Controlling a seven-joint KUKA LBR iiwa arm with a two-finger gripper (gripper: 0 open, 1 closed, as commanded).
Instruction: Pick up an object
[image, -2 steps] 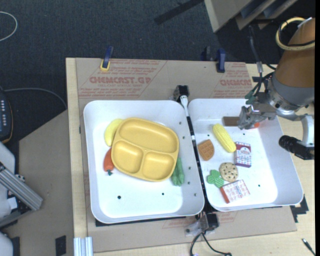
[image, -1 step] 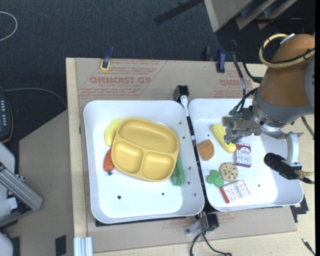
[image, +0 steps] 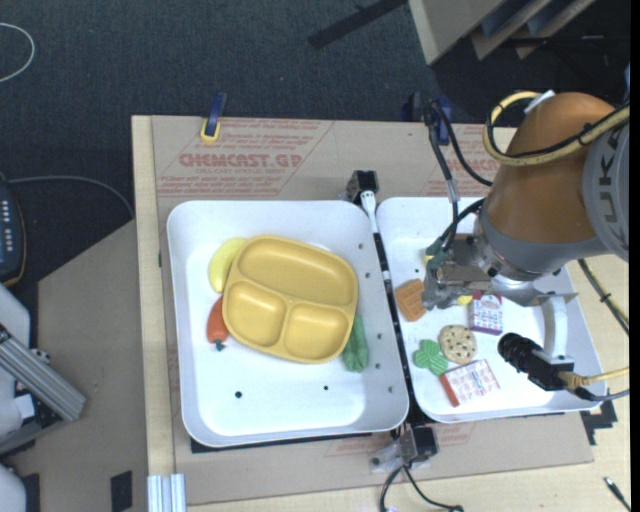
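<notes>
Claw (image: 446, 287) over right bin (image: 408, 236), just beside orange-brown toy (image: 410, 299)

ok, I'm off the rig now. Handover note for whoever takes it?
Gripper low in the right bin, next to a brown biscuit; nothing seen held.
Also there: cookie, green piece, pink packet, red packet.
Left bin: yellow tray, with a yellow piece, a red piece and a green leaf at its edges.
Done: no pick confirmed. Left: grasp and lift one object.
</notes>
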